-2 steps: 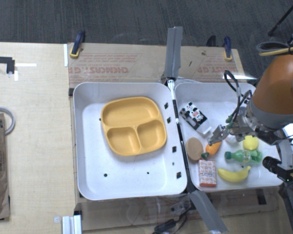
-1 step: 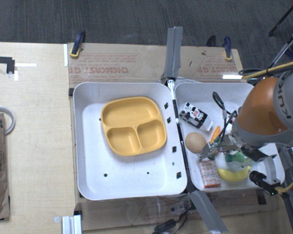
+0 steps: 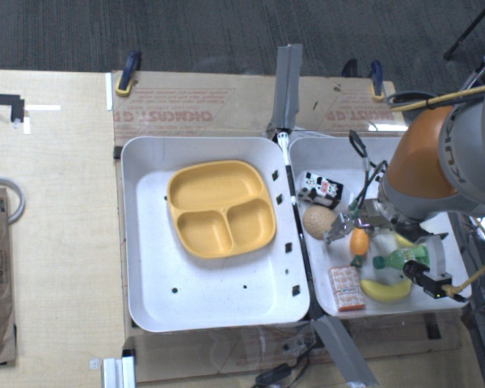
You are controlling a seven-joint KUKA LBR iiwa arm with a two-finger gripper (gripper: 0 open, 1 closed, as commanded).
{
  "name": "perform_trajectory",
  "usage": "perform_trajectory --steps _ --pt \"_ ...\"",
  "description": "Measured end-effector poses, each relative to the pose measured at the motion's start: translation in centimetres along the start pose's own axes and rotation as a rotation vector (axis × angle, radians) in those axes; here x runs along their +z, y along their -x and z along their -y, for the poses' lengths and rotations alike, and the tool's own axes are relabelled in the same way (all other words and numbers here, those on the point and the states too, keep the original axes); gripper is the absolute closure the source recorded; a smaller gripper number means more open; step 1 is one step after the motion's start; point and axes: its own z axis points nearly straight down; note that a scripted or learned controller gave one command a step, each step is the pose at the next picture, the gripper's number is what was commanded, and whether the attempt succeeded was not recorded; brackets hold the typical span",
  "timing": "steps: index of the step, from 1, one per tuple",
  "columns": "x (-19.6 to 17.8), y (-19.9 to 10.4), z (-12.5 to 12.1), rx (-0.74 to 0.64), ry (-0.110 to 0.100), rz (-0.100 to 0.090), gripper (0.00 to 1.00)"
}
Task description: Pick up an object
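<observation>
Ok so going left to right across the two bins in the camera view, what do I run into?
Yellow divided plate in the left bin → black and white pack → tan round thing → gripper → orange → banana → green bottle.

The left bin [image 3: 145, 297] has open floor around its yellow tray [image 3: 221, 208]; the right bin [image 3: 327, 148] is crowded with small objects.

A small orange object [image 3: 359, 242] lies in the right bin [image 3: 333, 153].
</observation>
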Motion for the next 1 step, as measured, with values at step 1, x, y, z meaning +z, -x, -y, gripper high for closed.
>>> perform_trajectory --steps 1 --pt "-0.86 0.11 0.05 0.000 -0.001 0.001 1.00"
